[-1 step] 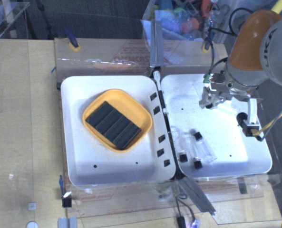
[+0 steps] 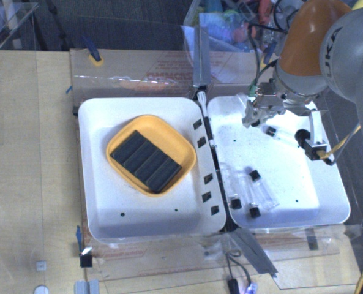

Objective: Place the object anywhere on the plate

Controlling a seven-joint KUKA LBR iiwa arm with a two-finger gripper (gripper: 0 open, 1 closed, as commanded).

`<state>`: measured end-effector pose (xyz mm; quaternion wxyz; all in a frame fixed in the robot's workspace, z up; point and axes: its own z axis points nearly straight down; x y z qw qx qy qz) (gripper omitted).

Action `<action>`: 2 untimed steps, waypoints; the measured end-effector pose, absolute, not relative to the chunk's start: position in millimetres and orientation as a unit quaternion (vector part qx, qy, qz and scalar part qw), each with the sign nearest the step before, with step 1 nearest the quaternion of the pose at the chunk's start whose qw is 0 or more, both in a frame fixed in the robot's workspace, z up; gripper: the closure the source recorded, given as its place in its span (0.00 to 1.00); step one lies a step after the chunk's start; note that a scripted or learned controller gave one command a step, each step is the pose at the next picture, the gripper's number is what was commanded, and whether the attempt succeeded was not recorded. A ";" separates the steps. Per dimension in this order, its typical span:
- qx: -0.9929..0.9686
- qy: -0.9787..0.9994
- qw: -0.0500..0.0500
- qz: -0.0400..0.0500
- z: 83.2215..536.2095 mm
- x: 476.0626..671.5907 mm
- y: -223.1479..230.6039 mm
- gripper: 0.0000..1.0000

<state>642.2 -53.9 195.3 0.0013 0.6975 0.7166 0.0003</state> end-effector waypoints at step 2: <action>0.553 0.833 -0.001 0.000 184.5 666.5 -12.6 1.00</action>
